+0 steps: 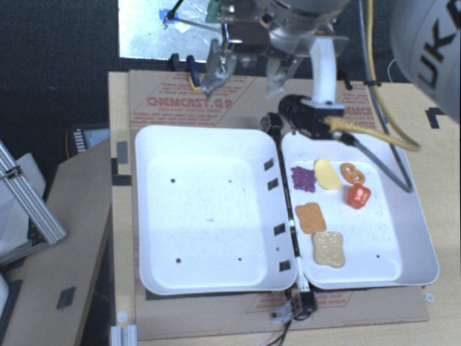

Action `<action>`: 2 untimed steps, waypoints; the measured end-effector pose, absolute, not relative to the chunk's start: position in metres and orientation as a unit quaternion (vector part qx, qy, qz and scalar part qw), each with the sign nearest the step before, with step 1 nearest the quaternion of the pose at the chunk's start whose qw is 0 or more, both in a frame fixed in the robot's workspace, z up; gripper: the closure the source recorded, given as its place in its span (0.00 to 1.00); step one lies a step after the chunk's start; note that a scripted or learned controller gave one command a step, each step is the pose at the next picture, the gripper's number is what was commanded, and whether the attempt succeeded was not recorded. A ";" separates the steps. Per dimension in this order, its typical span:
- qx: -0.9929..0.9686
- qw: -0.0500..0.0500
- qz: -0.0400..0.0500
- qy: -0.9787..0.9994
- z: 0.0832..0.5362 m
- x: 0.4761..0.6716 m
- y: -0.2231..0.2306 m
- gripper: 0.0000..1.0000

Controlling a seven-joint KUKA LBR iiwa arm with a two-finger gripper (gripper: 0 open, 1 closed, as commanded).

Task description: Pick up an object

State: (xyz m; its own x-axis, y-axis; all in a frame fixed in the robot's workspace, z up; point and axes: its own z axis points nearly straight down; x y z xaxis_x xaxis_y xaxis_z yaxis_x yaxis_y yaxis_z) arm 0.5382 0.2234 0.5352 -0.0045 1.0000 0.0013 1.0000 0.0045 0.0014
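The worktop [79, 186] is pale tan board, and a brown sheet [180, 103] printed with faded red lettering lies across it. Behind and to the left the surroundings are very dark, what looks like dark carpet or fabric [57, 42], though the texture is hard to read. At the top a bright, shiny rectangular panel [144, 27] catches the light, possibly metal plate. On the left edge a ribbed aluminium rail [29, 200] runs at a slant, with a small dark box [90, 141] just above it. Light is even and fairly soft, casting only faint shadows.
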 end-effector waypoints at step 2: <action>0.706 0.000 0.001 0.709 0.535 0.538 0.223 0.00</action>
